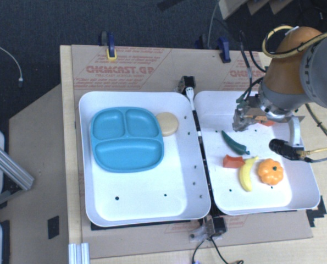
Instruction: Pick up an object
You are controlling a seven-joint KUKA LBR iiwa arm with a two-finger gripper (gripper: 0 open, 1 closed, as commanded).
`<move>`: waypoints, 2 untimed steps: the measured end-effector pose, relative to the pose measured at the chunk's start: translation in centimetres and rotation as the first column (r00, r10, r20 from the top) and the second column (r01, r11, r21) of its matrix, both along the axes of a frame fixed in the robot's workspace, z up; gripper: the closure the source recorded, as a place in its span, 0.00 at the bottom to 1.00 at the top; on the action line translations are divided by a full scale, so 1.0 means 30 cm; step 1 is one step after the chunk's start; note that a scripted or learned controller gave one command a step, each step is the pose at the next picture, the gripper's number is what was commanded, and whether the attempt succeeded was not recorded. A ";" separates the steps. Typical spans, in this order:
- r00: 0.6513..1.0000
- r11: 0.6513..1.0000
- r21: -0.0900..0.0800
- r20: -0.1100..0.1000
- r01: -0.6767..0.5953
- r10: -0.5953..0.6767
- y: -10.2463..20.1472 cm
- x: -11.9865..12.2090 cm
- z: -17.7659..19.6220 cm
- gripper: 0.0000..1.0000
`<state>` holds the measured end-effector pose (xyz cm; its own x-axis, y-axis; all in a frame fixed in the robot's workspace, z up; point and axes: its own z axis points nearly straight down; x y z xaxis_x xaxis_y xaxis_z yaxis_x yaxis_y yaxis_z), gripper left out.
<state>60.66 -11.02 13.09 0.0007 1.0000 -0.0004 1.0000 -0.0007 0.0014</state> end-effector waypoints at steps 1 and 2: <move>1.000 1.000 -0.002 0.006 0.000 0.000 -0.028 0.002 0.203 1.00; 1.000 1.000 -0.002 0.007 -0.002 0.002 -0.030 0.007 0.384 1.00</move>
